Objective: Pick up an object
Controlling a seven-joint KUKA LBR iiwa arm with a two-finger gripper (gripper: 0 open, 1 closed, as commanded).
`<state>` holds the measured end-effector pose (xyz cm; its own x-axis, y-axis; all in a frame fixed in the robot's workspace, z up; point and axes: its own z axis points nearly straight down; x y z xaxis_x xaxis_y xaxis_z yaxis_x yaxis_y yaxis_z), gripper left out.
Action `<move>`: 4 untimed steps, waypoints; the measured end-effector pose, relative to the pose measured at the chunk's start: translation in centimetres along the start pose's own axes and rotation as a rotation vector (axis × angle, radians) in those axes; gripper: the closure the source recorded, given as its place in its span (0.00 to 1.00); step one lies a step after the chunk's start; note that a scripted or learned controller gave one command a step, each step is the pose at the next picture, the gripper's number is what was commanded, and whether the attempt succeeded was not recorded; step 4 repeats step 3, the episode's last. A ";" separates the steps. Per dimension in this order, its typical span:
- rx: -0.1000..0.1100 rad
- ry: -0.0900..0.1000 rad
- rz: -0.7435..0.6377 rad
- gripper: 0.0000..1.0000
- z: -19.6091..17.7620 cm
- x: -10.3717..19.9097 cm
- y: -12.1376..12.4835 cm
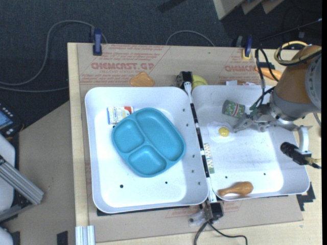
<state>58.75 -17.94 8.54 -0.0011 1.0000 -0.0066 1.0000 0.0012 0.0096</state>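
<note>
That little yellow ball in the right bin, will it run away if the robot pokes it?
Probably. The yellow ball looks round and lies on the smooth, flat floor of the right bin, so a nudge would likely send it rolling. It looks small, so it's probably light and may slip from the gripper.

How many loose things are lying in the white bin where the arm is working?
3: a green can near the far wall, a small yellow ball mid-bin toward the divider, and an orange-brown piece at the near edge. The arm may hide others.
</note>
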 end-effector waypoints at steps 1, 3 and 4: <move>0.001 0.008 -0.007 0.00 0.0 6.1 7.9; 0.002 0.010 -0.007 1.00 -10.6 12.9 4.0; 0.002 0.010 -0.007 1.00 -10.6 12.9 4.0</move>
